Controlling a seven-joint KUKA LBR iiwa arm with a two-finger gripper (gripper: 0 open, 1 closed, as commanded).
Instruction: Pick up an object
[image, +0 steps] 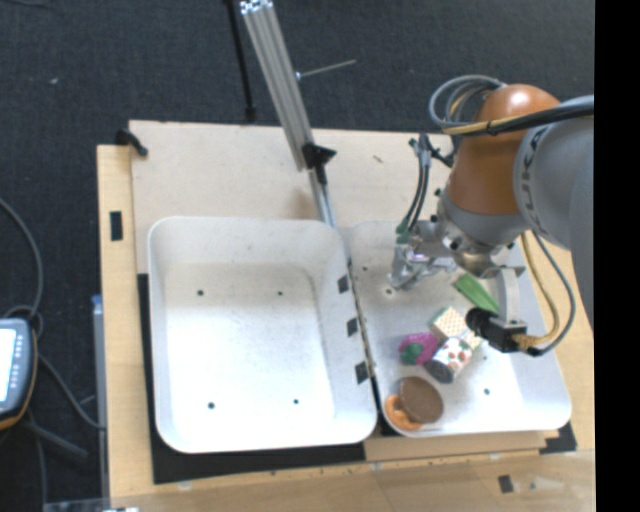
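The grey arm with its orange band comes in from the right side of the camera view and bends down over the right bin. Its end effector is low over the upper left part of this bin, near the wall that stands next to the left bin. The metal parts at its tip are small and partly in shadow, so I cannot tell how far it is open, and I see no object in it.

The objects for picking lie in the lower half of the right bin, apart from the end effector. A green flat piece lies just under the wrist of the arm. Below it there is a small block with a checked pattern, and beside this a purple object and a white box with coloured spots; these three are close together and seem to touch. Near the lower left corner of the bin a round brown object lies on something orange.

The two bins stand side by side on the light wooden tabletop. A metal pole rises at a slant from the back of the tabletop. A handheld device is at the left edge of the view.
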